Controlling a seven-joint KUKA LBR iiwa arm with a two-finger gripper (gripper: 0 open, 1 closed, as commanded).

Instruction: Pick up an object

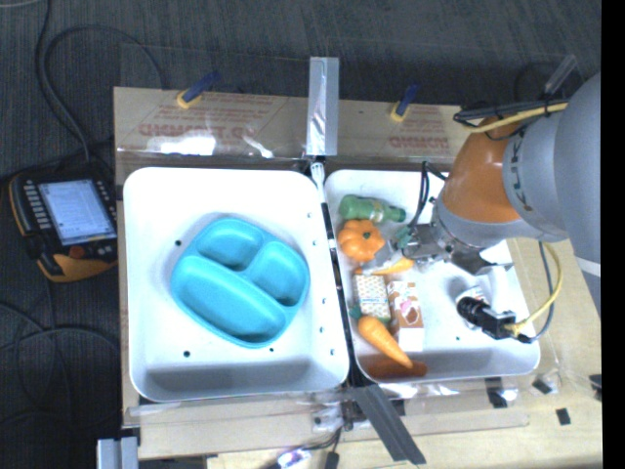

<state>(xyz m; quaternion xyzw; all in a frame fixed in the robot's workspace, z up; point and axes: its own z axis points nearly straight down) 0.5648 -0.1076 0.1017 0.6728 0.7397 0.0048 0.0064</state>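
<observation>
Floor (88, 27): dark carpet with a fine ribbed weave, covering the whole surround. Black cables (73, 42) loop across it at upper left. A handheld control pendant (63, 218) with a lit screen and orange trim lies on the carpet at left. Bench (244, 125): pale brown board with faded red print, under a clear plastic sheet held by two blue-and-yellow clamps (195, 90) along the rear edge. A metal upright (323, 106) stands at rear centre. Lighting is even, with glare on the plastic.
</observation>
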